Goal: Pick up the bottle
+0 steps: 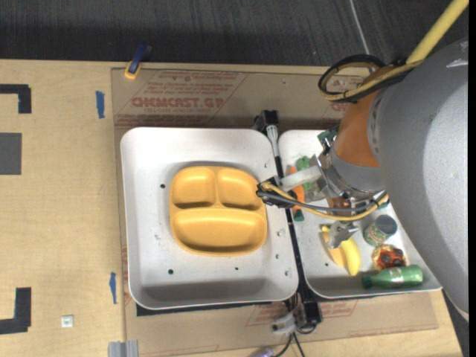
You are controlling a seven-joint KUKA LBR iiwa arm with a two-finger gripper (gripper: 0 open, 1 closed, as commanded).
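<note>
Left white shallow bin point(141, 199) is holding a yellow plastic divided tray point(217, 208), three compartments, sitting near its middle. A black divider strip point(286, 222) is running between the two bins.

Right white bin point(312, 282): the grey arm with its orange band point(353, 140) is reaching in from the right and covering most of this bin. The two-finger gripper point(338, 233) is hanging low over the bin's middle, amid yellow and black cables; its tips are lost in the clutter, possibly near a yellow banana-shaped toy point(347, 257), and how far apart they sit I cannot tell. Nothing is visibly between them.

Further right, a small round green-topped can point(380, 230) and a red-brown item point(390, 257) are lying just beside the arm. The green plastic bottle point(392, 277) is lying on its side along the near edge of the right bin, apart from the gripper.
</note>
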